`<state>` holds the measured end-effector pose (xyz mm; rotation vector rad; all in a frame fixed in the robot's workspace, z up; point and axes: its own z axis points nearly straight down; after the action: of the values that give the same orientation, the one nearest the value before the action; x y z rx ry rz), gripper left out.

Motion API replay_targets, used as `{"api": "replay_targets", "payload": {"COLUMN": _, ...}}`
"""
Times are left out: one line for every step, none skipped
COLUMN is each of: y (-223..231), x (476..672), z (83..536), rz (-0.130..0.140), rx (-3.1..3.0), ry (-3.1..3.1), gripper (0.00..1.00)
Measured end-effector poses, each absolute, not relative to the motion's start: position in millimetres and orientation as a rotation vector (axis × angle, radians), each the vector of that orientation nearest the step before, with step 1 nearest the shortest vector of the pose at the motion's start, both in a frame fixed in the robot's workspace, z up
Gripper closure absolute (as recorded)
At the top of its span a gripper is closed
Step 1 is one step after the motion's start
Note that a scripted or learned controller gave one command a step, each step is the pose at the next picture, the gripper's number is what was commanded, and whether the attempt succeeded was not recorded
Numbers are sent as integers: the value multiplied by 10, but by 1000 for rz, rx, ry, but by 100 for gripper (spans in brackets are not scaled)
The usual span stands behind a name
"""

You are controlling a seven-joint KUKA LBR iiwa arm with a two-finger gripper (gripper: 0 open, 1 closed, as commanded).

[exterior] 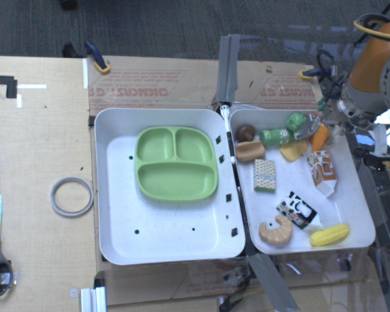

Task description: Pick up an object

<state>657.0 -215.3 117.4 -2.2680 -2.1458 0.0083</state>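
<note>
You see the arm reaching in from the right, its orange band above the wrist, with the end effector low over the far end of the right bin. You cannot tell from this angle whether it is open or closed, nor whether it grips anything.

The objects to pick lie in that right bin. Just beside the end effector sit a green toy vegetable on its far side, an orange carrot to its right and a yellow wedge just in front of it — all crowded together, so you cannot tell which, if any, is touched. To the left of them a green bottle-shaped piece lies on its side, with a dark brown round item near the bin's far left corner and a hot dog bun just in front of that. A pale green patterned box lies flat near the middle, and a white and orange packet lies toward the right wall. At the near end you find a black and white packet, a croissant touching it, and a yellow banana near the front right corner.

The left bin holds a green divided plate. On the counter to the left lie a grey tape ring and scissors.
</note>
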Motion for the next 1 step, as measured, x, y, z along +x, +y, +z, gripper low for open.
{"api": "replay_targets", "payload": {"y": -2118, "x": 6503, "z": 1074, "rz": -18, "rx": -2321, "ry": -2129, "gripper": 0}}
